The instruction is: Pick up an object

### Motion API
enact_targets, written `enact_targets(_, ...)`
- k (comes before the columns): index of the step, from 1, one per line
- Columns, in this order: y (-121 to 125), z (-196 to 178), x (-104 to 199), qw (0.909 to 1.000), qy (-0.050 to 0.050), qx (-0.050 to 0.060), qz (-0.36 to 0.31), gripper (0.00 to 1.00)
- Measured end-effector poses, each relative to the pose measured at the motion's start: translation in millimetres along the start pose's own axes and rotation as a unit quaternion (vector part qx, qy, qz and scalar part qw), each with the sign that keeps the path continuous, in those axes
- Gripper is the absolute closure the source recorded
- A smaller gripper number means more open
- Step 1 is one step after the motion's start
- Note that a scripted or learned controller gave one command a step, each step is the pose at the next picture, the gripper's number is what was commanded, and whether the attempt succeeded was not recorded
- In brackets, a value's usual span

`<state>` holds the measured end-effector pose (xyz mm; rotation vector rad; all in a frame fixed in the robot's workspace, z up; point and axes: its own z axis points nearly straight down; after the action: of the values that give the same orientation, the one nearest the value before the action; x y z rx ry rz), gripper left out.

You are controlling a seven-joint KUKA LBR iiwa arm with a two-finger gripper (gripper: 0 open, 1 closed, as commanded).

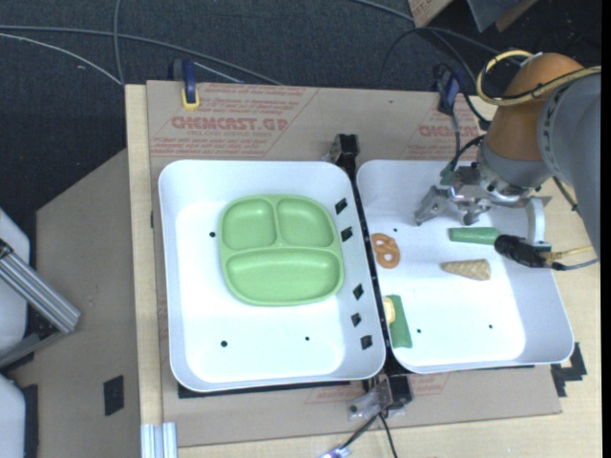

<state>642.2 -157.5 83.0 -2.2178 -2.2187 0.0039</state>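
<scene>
On the bench point(239, 113) we see two shallow white bins side by side, their inner walls touching along a line of black clips. Within the left bin point(191, 332) we find a pale green divided plate point(281, 250), which has two small compartments along its far side and one long compartment along its near side; it lies flat near the bin's middle, slightly toward the far edge. Within the right bin point(535, 332) we count four small objects. We locate a brown pretzel-shaped piece point(387, 249) close to the bin's left wall, about midway along it. We locate a green and yellow block point(396, 320) near the bin's near left corner, just beside the left wall. We locate a tan cone-shaped piece point(467, 269) near the bin's middle, lying on its side. We locate a green oblong piece point(474, 236) just beyond the cone, toward the far edge, apart from it. The grey arm point(573, 132) with its orange band point(520, 113) enters over the far right corner of the right bin. The gripper point(449, 203) hangs over the far part of the right bin, directly next to the green oblong piece on its far side. We cannot tell from this view whether the jaws are open or closed, and we see no object between them.
</scene>
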Motion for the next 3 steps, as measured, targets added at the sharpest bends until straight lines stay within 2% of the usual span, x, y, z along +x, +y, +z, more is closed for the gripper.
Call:
enact_targets(1,2,-14,0,1.0,0.0,-0.003,0.0,1.0)
enact_targets(2,5,-58,1,1.0,-0.001,-0.005,0.0,1.0)
enact_targets(3,3,-123,-2,1.0,-0.002,-0.006,0.0,1.0)
